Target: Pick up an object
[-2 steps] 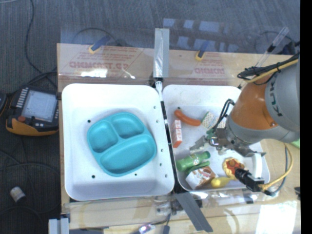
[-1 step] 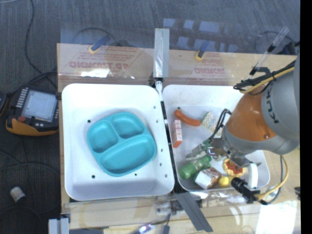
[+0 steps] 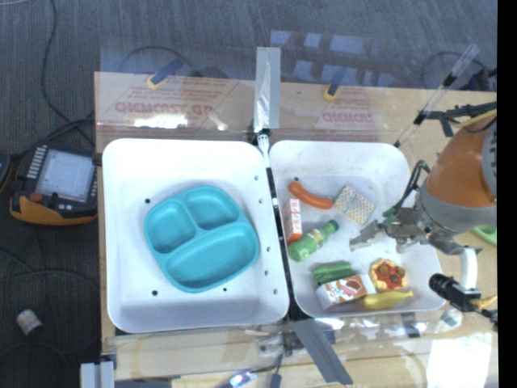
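The right bin (image 3: 347, 164) holds several small items: an orange carrot (image 3: 311, 196), a checkered packet (image 3: 354, 204), a red and white wrapper (image 3: 294, 219), a green bottle (image 3: 311, 242), a green vegetable (image 3: 333, 272), a small box (image 3: 341, 291), a pizza slice toy (image 3: 388, 275) and a banana (image 3: 386, 299). My gripper (image 3: 380, 239) hangs over the bin's right half, just above the pizza slice and right of the bottle. Its fingers look open, with nothing between them.
The left bin (image 3: 121, 217) holds a teal divided plate (image 3: 202, 237). A raised divider (image 3: 277, 225) runs between the two bins. The arm's orange band (image 3: 464, 168) sits over the right bin's right rim.
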`<action>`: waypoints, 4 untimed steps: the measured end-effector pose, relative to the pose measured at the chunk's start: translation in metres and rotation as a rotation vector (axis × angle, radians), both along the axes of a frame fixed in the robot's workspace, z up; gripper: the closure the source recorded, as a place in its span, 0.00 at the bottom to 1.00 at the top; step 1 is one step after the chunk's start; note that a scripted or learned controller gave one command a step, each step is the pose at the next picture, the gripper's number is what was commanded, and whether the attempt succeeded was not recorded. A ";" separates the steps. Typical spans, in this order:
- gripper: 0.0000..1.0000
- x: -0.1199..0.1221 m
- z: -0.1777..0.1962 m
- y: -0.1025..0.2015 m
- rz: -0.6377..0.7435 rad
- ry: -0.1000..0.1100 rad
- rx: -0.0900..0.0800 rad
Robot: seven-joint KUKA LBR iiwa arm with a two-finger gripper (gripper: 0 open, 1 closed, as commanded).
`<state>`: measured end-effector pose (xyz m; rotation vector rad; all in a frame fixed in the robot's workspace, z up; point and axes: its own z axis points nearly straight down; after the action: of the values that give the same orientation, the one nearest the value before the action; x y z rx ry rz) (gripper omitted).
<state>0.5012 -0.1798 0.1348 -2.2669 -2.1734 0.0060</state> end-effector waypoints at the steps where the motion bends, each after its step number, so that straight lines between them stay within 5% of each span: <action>1: 0.00 0.002 -0.021 0.043 -0.022 0.001 0.002; 2: 0.00 0.032 0.098 0.078 -0.103 -0.001 -0.002; 3: 0.00 0.088 0.038 0.068 -0.143 0.001 -0.004; 4: 0.00 0.104 -0.033 0.066 -0.074 -0.017 -0.005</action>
<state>0.6053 -0.1139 0.1015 -2.3577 -2.0979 -0.0081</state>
